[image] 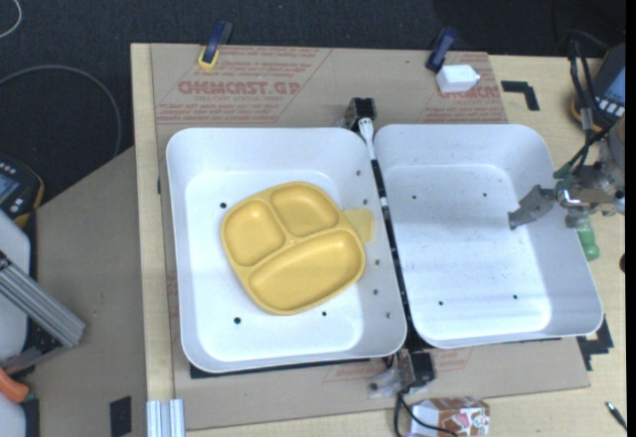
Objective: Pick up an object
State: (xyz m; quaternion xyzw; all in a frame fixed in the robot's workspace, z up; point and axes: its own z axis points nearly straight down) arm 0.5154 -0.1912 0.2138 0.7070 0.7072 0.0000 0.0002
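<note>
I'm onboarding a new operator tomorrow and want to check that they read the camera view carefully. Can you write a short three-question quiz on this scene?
1. True or false: the yellow three-compartment plastic plate lies in the left shallow white bin.
2. Multiple choice: where is the pincer? A) over the plate. B) over the right shallow white bin, near its right side. C) over the bare cardboard beyond the bins.
3. Fill in: the small white block sits on the cardboard board beyond the ____ bin.

Key: 1 true; 2 B; 3 right.
</note>
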